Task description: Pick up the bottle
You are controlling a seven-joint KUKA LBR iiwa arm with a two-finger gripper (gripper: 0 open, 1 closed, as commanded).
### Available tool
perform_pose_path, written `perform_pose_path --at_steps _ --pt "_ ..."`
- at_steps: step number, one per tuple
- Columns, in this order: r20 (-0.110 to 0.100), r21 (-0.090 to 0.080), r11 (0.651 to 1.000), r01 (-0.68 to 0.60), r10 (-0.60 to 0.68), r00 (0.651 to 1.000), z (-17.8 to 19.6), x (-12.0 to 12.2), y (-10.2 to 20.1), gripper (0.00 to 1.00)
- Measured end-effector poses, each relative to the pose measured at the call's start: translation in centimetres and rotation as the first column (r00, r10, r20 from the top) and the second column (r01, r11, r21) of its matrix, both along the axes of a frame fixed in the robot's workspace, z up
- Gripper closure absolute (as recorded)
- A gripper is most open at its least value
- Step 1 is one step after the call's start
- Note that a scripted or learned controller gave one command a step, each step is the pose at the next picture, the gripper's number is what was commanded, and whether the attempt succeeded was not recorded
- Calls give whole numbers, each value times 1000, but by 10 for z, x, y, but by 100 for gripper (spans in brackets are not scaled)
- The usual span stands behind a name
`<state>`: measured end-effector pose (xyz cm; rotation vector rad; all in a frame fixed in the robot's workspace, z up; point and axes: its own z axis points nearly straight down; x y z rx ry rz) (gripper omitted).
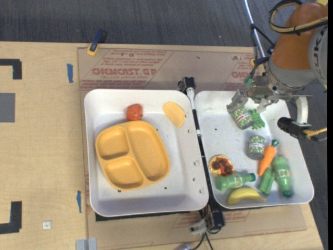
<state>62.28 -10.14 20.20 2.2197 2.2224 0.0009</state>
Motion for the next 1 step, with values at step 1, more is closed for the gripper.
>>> perform_pose_path --at_steps 1 --pt "2 6 1000 30 -30 1000 -108 -32 -104 0"
